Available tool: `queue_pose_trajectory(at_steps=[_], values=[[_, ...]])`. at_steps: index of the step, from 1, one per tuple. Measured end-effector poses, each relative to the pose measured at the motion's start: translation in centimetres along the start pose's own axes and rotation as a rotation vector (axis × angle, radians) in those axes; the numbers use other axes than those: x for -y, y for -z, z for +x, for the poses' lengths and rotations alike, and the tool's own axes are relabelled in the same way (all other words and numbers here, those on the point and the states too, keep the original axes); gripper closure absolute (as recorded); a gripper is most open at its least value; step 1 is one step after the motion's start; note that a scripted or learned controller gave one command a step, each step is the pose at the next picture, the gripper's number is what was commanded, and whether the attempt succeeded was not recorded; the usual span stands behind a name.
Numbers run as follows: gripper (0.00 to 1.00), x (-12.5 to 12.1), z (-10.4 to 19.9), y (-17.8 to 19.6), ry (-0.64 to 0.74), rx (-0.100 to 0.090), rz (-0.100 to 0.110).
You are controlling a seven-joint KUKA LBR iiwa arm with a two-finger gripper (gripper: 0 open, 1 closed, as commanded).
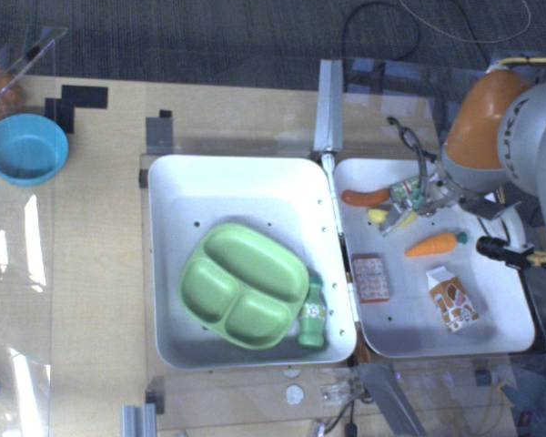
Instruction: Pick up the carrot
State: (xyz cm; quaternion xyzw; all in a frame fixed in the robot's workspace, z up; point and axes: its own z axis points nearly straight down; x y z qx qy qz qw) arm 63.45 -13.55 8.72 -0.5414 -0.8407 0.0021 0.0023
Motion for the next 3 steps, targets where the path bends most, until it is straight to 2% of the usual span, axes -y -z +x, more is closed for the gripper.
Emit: queue_pose_trajectory(at_steps=[1, 2, 3], values=[[0.00, 5.0, -2.5, 0.2, 0.182, 0.009, -0.015], [1.00, 4.7, -2.5, 1.5, 0.184, 0.014, -0.022], [0.00, 4.7, -2.5, 1.5, 0.183, 0.014, -0.022]])
